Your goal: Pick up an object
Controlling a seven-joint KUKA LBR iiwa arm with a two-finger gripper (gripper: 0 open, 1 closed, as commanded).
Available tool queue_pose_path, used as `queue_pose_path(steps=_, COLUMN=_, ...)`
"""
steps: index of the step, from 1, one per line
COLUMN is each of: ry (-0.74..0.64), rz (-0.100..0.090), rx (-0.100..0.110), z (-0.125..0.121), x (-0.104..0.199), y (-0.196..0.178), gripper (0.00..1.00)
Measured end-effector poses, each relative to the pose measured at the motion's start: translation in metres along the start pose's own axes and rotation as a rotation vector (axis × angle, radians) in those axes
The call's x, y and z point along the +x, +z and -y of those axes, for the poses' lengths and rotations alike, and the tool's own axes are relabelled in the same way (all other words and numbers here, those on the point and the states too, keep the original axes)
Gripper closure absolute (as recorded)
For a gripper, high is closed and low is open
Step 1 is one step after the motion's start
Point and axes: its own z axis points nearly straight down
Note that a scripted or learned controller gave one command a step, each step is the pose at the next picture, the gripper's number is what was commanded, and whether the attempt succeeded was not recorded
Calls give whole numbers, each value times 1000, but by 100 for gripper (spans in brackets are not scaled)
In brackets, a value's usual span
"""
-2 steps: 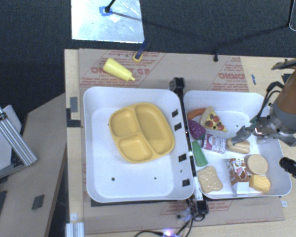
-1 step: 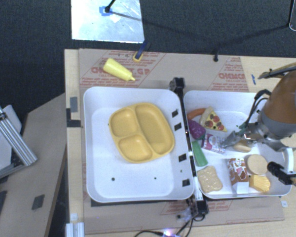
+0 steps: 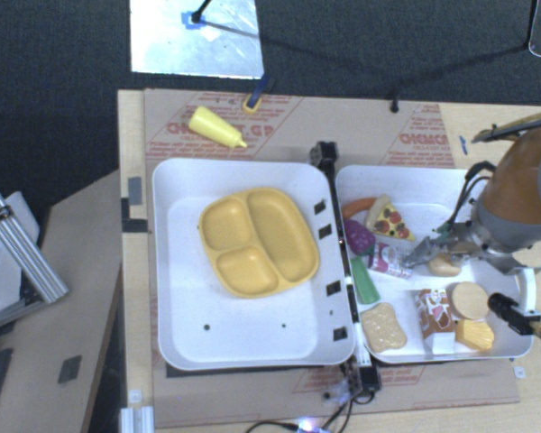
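The right bin (image 3: 415, 180) holds several toy foods: a pizza slice (image 3: 389, 219), a purple piece (image 3: 359, 237), a green strip (image 3: 365, 283), a pink-and-white packet (image 3: 389, 262), a bread slice (image 3: 383, 326), a round bun (image 3: 469, 300), a cheese wedge (image 3: 475, 335) and a small beige piece (image 3: 445, 265). My gripper (image 3: 424, 251) is low in the middle of this bin, pointing left. Its tip lies between the packet and the beige piece, right beside both. Nothing is visibly lifted off the bin floor.
The left bin (image 3: 185, 332) carries a yellow divided plate (image 3: 257, 240). A yellow mustard bottle (image 3: 216, 126) lies on the bench behind the left bin. A black divider (image 3: 335, 242) with clips runs between the bins. A shiny sheet (image 3: 194, 25) lies at the far back.
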Motion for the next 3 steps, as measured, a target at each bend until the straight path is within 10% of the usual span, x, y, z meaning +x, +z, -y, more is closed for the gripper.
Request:
queue_pose_path(steps=1, ry=-1, rz=3, rx=-8, z=-2, x=0, y=-11, gripper=100)
queue_pose_path(steps=3, ry=-5, rz=-1, rx=2, z=-4, x=11, y=-110, gripper=100)
